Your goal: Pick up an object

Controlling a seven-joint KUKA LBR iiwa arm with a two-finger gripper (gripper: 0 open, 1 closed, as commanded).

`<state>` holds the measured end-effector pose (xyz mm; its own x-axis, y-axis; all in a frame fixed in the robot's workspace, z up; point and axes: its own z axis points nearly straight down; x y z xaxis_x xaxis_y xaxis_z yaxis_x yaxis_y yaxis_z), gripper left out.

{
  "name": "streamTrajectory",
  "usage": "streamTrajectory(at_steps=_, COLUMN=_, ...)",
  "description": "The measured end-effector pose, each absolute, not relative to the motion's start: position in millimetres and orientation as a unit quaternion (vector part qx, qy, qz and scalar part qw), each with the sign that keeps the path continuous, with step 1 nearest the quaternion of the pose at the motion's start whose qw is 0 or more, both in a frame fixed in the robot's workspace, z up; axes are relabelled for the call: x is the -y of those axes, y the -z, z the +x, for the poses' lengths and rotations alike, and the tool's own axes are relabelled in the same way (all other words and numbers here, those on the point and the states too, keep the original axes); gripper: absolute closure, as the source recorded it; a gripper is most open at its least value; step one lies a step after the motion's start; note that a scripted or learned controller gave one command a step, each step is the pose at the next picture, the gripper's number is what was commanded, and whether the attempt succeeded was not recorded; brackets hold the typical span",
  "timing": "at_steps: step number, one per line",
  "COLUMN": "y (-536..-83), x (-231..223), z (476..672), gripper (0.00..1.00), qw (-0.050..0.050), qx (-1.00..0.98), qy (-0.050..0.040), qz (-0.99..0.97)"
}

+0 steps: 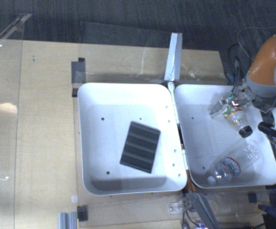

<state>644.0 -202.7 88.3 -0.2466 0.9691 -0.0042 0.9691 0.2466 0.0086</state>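
The wooden bench (33, 128) occupies the left of the frame. At centre sits the left bin (87, 99), containing a dark ribbed rectangular pad (140, 147) lying flat and turned at an angle, near the middle of the bin floor. Just beside it, to the right, is the right bin (195, 99). A clear plastic bottle (233, 163) with a blue label lies on its side in the lower right part of this bin. A small black cap (245, 131) rests above the bottle, apart from it. The arm (266, 66) enters at the upper right of the frame. The gripper (230, 106) is positioned over the upper area of the right bin; how wide it stands, and whether it grips anything, cannot be determined.
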Motion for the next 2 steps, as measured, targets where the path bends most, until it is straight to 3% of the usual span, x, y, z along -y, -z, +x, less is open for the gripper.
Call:
streamTrajectory(at_steps=1, y=-101.1, x=201.2, z=646.6, gripper=1.00, qw=0.008, qx=-0.790, qy=-0.0043, qz=0.613)
streamTrajectory(at_steps=2, y=-86.9, x=193.8, z=628.9, gripper=1.00, qw=0.003, qx=-0.738, qy=-0.0023, qz=0.675)
